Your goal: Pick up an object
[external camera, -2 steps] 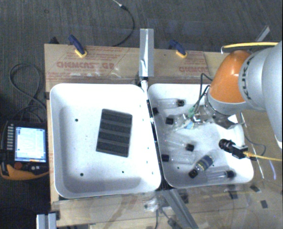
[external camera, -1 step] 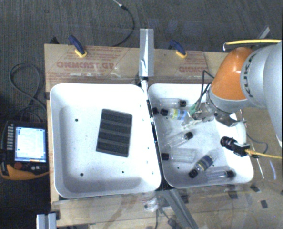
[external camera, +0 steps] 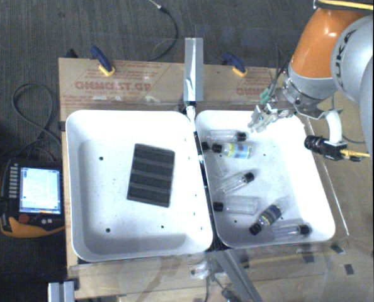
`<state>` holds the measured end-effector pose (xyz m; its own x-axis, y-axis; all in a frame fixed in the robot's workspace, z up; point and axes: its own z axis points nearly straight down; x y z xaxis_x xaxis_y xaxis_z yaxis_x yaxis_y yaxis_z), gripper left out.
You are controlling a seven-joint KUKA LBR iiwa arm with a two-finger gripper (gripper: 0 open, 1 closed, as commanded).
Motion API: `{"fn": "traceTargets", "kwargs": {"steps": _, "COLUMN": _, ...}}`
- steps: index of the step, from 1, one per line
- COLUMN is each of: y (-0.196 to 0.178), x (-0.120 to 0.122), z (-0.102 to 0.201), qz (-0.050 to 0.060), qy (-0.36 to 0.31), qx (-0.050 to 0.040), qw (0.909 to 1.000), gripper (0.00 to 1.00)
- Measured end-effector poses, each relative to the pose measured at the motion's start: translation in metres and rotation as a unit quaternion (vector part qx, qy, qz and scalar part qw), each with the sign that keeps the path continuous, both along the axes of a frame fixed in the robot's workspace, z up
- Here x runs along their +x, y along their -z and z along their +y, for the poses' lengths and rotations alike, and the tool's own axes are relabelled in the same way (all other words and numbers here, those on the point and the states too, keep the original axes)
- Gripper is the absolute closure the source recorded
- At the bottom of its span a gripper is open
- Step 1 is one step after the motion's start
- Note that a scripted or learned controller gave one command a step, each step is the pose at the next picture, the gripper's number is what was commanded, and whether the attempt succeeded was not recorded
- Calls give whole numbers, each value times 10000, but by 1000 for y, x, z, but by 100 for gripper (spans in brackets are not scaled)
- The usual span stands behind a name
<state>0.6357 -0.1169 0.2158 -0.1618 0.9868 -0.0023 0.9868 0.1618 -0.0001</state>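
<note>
Starting at the left, the left bin (external camera: 80,168) holds one thing: a dark ribbed pad (external camera: 151,174) lying flat near its middle, a little toward the edge shared with the other bin. Nothing of mine is near it.

The right bin (external camera: 322,194) carries the clutter: several small clear bottles with black caps. One clear bottle (external camera: 226,135) lies near the bin's far left corner, and just beside it, a step nearer, is a bottle with a blue and yellow label (external camera: 236,150). Another clear bottle (external camera: 234,181) rests about the middle of the bin. Toward the near right corner sits a dark bottle (external camera: 267,218) and a clear one (external camera: 286,229) close against it.

My gripper (external camera: 260,118) hangs over the far edge of the right bin, above the floor and carrying nothing that I can see; at this slant I cannot tell how its jaws are set.

I judge I am at the approach, with no grasp made. The labelled bottle is the nearest candidate. Next I would need to move toward the near side, line up across a bottle's narrow body, and come down; round bottles may roll away.
</note>
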Motion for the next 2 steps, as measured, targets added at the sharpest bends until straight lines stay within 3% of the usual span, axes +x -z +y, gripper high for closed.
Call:
{"fn": "traceTargets", "kwargs": {"steps": 1, "y": 0, "x": 0, "z": 0, "qz": 3, "qy": 3, "qx": -2, "qw": 10000, "gripper": 0}}
{"fn": "traceTargets", "kwargs": {"steps": 2, "y": 103, "x": 38, "z": 7, "qz": -136, "qy": -396, "qx": -11, "qw": 9991, "gripper": 0}}
